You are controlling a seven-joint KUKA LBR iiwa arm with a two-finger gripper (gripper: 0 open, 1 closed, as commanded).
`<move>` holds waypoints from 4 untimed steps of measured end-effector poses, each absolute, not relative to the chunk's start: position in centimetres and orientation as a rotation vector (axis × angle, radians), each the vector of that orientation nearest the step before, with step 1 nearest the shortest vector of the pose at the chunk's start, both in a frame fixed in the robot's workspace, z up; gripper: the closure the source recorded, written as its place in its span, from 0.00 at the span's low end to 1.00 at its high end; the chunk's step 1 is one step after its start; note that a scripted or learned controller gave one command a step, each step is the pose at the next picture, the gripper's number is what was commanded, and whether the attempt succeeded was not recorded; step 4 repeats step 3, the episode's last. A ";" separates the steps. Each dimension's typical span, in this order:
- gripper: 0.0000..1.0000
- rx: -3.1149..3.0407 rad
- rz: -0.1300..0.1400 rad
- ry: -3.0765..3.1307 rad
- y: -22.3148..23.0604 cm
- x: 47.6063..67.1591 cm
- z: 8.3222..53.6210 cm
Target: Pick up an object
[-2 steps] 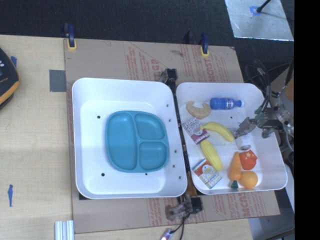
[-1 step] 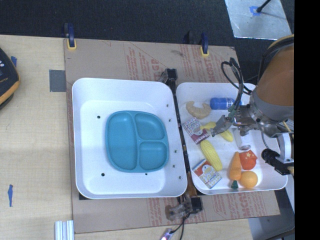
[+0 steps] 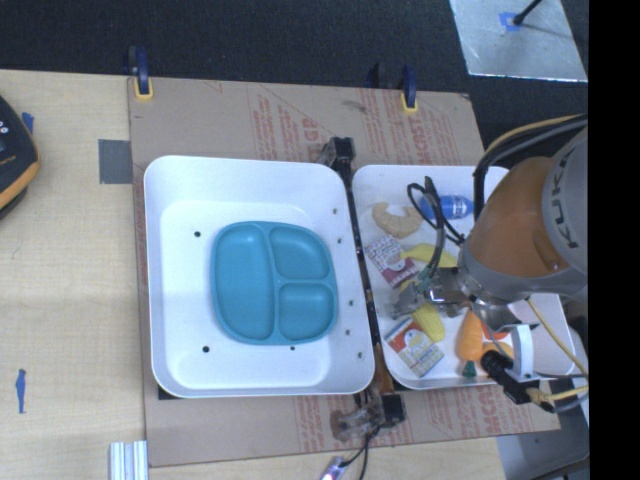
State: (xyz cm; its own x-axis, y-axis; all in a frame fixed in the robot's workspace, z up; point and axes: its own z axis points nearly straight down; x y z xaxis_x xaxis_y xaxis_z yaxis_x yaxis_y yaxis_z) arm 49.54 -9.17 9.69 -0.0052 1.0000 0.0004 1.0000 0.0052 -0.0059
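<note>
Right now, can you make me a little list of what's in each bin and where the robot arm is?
left bin: holds a blue divided plate, lying flat near the middle
right bin: holds a jumble of small things
seen in the jumble: tan piece, blue bottle, yellow piece, orange carrot-like toy, small printed packets
arm: reaches in from the right, over the right bin
gripper: low among the jumble
holding something: cannot tell
</note>
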 end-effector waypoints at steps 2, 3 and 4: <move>1.00 -2.212 0.006 -2.229 -9.9 53.6 10.2; 1.00 -2.215 0.001 -2.225 -4.7 56.3 19.2; 1.00 -2.215 0.001 -2.225 -4.7 56.3 19.2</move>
